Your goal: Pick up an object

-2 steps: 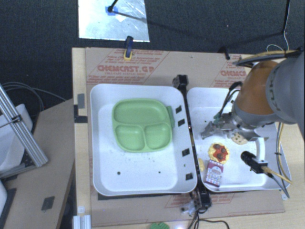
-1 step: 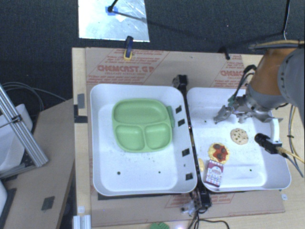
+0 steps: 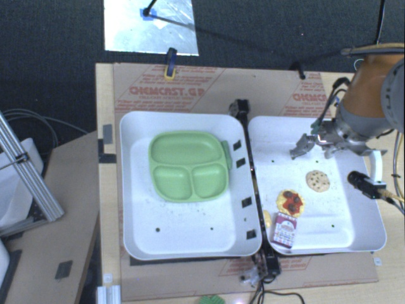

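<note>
My gripper (image 3: 302,147) hangs over the right bin (image 3: 367,233), grip state unclear to me; cookie (image 3: 317,181), pizza (image 3: 290,202) and packet (image 3: 285,232) lie below it.

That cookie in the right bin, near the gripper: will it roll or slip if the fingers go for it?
The cookie lies flat as a thin round disc on the right bin floor, so rolling looks unlikely. It sits low, so fingers may slide it across the smooth white floor rather than catch it. It looks small and probably light; how stiff it is cannot be told.
</note>
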### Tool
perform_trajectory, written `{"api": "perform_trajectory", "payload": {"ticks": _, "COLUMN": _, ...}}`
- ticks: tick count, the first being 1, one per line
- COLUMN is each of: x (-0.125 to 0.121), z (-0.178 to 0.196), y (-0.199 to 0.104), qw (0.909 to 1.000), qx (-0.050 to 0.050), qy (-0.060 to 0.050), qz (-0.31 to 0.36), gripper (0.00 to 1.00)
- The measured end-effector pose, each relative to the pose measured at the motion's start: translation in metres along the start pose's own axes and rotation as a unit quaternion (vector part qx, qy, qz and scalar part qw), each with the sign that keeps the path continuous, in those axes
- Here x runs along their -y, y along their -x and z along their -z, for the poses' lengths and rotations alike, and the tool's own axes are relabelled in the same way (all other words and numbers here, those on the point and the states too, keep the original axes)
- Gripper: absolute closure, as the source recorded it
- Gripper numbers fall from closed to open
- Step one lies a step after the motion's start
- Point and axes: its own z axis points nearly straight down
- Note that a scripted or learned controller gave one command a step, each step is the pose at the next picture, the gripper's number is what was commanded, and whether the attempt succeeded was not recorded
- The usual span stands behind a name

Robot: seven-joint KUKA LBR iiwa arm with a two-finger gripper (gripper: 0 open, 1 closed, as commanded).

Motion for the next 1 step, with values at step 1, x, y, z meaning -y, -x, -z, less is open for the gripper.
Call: {"api": "perform_trajectory", "payload": {"ticks": 1, "x": 0.0068, "z": -0.0245, "y": 0.0048, "qw": 1.0, "qx": 0.0, "qy": -0.002, "qz": 0.0, "gripper": 0.0}}
